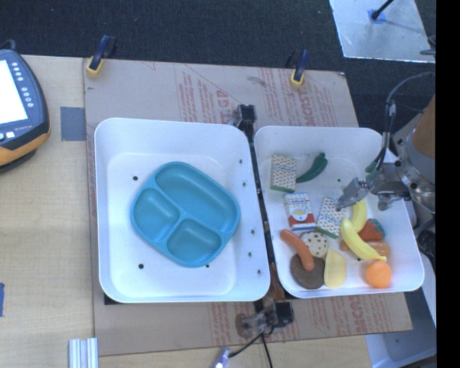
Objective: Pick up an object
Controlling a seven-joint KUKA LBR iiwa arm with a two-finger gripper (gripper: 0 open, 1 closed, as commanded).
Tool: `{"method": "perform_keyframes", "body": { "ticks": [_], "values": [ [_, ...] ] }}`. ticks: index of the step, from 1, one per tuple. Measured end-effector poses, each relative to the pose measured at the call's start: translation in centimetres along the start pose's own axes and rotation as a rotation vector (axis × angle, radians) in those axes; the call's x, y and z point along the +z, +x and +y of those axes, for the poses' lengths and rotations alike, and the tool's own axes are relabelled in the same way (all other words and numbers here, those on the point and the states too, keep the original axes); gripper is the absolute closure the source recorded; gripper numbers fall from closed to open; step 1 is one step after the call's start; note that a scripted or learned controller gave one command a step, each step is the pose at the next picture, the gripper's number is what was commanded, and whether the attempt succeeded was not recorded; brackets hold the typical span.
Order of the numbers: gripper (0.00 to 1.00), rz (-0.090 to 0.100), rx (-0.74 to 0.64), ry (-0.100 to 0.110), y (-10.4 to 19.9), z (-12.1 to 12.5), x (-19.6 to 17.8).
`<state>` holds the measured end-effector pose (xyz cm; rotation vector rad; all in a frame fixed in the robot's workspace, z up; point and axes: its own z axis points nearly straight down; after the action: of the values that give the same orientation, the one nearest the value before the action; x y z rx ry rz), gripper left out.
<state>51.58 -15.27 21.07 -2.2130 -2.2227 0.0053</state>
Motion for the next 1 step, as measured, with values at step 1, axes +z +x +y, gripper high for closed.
{"method": "perform_keyframes", "body": {
  "ticks": [1],
  "values": [
    [0.0,-0.003,-0.003,-0.007,4.88,6.65,11.71]
  ]
}}
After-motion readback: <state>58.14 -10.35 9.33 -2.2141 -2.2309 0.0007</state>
